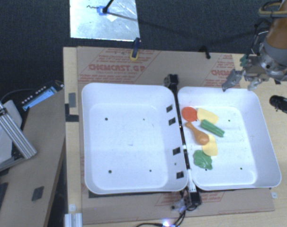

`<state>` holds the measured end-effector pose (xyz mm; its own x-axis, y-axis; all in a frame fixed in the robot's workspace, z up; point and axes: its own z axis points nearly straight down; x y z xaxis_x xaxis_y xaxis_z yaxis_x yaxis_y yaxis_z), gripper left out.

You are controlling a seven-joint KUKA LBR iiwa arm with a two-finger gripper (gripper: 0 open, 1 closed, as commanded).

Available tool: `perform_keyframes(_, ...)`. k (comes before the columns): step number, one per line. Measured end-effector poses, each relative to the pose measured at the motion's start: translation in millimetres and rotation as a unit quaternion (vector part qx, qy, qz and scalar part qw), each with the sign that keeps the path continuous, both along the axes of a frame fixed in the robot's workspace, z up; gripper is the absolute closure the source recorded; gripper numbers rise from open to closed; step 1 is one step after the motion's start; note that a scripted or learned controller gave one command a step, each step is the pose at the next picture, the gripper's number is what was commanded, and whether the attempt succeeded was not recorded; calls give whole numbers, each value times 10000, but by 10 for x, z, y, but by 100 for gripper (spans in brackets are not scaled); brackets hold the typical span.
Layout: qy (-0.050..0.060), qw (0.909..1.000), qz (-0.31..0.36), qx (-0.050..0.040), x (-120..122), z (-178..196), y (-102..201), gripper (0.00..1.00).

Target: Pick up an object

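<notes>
From where I stand, the arm comes in at the upper right, its orange band above the wrist, and the gripper hangs over the far rim of the right bin, near its back right corner. Its two fingers are spread apart with nothing between them; one fingertip points down toward the bin's back edge and the other sits a little to its right. All the objects lie in the right bin, clustered against its left side, well apart from the gripper. A round orange-red piece sits at the back of the group, touching a yellow piece beside it. Just in front of these a dark green stick lies at a slant, and an orange-brown spoon-shaped piece lies to its left. A second yellow piece rests below them, and a green leafy piece sits nearest the front. The left bin stands beside it, the two bins meeting along a dark central strip.
</notes>
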<state>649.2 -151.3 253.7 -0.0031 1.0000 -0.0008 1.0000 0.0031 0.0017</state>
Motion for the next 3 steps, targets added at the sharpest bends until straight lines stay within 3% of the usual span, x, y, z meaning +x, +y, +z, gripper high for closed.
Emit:
perform_keyframes(1,45,10000,45,29,-404,-736,1054,0)
perform_keyframes(2,2,10000,-25,-8,-680,-1724,564,0)
perform_keyframes(3,-42,10000,18,-4,240,-1671,613,0)
